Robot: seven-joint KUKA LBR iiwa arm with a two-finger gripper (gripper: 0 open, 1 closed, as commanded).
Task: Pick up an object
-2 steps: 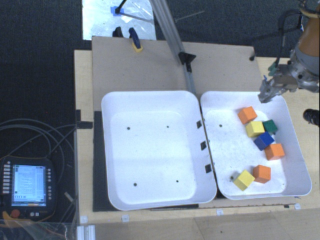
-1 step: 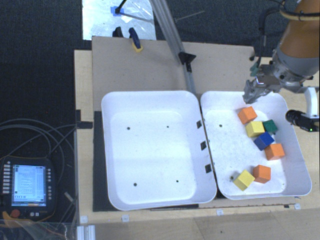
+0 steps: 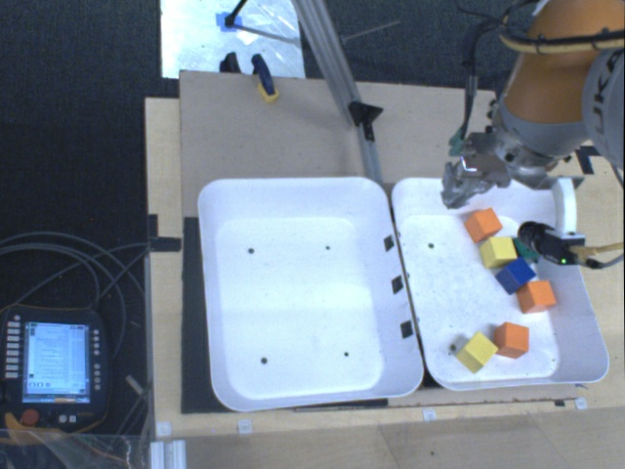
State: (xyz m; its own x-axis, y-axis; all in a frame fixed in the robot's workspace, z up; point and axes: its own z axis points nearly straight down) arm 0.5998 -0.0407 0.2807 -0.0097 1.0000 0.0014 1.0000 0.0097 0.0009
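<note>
Seemingly mid-approach, the gripper (image 3: 457, 195) hangs over the right bin (image 3: 430, 291) beside an orange cube (image 3: 482, 225) — jaw state I cannot tell — needing descent next.

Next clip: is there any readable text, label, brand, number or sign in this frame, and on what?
None can be read.
Handheld control pendant with a lit screen, lower left: rows of text on the screen, too small and blurred to read.
Coloured cubes in the right white bin, and the left white bin: no markings visible.

Six small blocks (image 3: 500, 251), orange, yellow and blue, lie in the right bin (image 3: 430, 262).
</note>
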